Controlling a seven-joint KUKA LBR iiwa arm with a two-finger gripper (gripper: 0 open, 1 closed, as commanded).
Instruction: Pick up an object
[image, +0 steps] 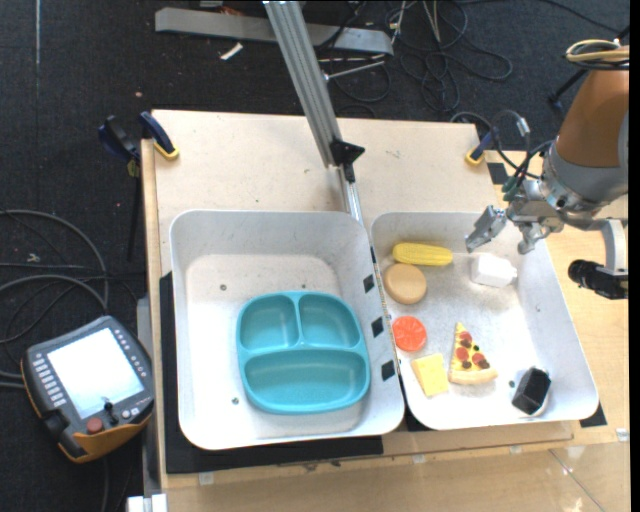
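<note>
Nearest the camera, a black block (531, 390) sits at the right bin's (565, 330) five o'clock; the pincer (508, 233) hangs open and empty above the white block (492, 269) at one o'clock. Nothing lifted yet.

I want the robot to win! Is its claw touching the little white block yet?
Apart. In the camera view the gripper hangs open above the white block, and a strip of bare right bin floor shows between them. Nothing sits between its fingers.

2 bins (195, 250), 1 tray (300, 352), 7 objects (421, 255)
</note>
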